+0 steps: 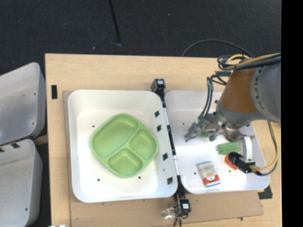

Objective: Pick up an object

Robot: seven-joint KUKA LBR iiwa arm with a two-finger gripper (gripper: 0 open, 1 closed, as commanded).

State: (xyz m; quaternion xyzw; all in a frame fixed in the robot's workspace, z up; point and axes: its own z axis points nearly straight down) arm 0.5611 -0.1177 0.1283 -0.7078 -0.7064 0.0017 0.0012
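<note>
— Box (208, 174) sits closest to us, below the claw (202, 132) and a touch right, flat in the right bin (189, 103).
— And off to the left?
— Green plate (124, 144), well left of the claw, in the other bin (80, 183).
— The claw itself?
— Spread, pinching nothing. Green bundle (228, 148) lies just right of it, apart.

Glossy green plastic tray (124, 144), smooth white bins (85, 183), matt wooden bench (118, 63).
</note>
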